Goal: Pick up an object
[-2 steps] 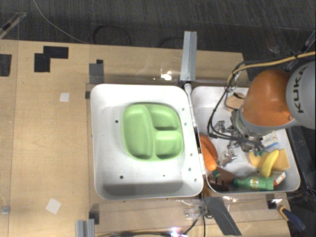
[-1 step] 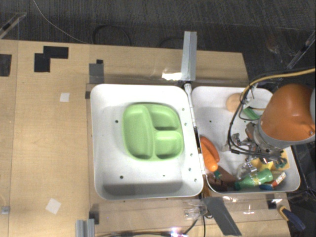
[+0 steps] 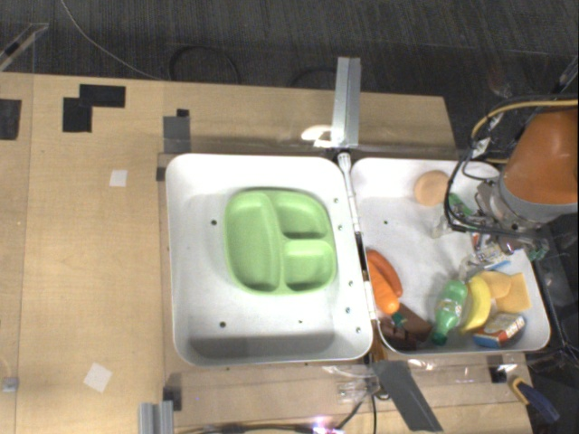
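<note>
With the arm (image 3: 539, 165) hanging over the right bin (image 3: 398, 188) and its jaws' state impossible to tell, the crowded banana (image 3: 479, 301) and green bottle (image 3: 450, 307) at the bin's five o'clock could slip or jam together.

Readable text: none, nothing legible anywhere on the bench or in the bins.
Green bottle (image 3: 449, 309): there's a label band, just below the gripper (image 3: 493, 242), but its print is too small to make out.
Small can (image 3: 503, 331): coloured wrapper, further below the gripper at the bin's near edge, lettering blurred, can't read it.
Black patches (image 3: 90, 105): plain shapes on the bench top, far to the left of the gripper, no characters on them.
</note>
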`<action>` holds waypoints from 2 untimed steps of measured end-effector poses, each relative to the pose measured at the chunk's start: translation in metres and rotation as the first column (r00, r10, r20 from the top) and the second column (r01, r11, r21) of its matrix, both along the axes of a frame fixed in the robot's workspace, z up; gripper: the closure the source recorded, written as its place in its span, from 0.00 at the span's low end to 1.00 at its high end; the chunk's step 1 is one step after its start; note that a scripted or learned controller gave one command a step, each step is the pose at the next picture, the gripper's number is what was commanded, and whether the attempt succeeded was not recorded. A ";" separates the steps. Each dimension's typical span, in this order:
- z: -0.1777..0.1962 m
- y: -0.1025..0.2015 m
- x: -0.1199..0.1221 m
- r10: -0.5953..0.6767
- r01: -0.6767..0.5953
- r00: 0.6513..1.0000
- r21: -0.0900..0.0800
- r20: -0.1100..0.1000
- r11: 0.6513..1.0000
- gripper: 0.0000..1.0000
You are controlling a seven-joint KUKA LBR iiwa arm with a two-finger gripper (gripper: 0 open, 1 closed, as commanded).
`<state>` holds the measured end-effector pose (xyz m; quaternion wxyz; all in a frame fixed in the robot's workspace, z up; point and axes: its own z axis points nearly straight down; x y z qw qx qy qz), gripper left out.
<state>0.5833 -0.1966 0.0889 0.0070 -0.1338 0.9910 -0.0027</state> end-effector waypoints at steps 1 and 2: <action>0.002 0.025 -0.084 -0.025 0.025 1.000 0.001 0.000 1.000 0.00; 0.001 -0.010 -0.048 -0.001 0.001 1.000 0.000 0.004 1.000 0.00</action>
